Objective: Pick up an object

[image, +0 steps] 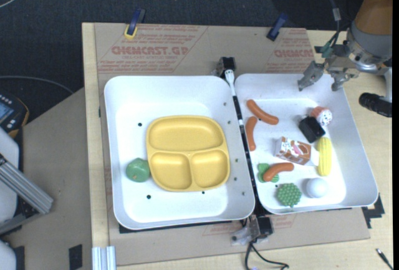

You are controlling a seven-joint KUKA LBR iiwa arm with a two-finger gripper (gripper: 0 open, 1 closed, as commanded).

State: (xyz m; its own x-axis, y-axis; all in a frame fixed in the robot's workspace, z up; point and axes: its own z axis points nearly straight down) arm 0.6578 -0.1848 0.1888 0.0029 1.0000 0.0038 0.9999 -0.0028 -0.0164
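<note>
1. At the near edge of the right bin [358, 156], a green knobbly ball [288, 194] sits beside a white ball [317, 187].
2. Just behind them lie a carrot-like piece with a green end [275, 171], a red-and-white packet [294, 149] and a yellow corn cob [324, 155].
3. In the left bin [118, 138], a yellow divided tray [187, 152] rests in the middle, with a green ball [138, 169] touching its left side.
4. Farther back in the right bin, two orange-red sausages [262, 111] lie near the divider; a black block [311, 128] leans against a small white-and-red item [322, 115], hard to identify from here.
5. At the far right corner, the gripper [324, 80] hovers over the bin's rear rim, fingers spread and nothing between them.
</note>
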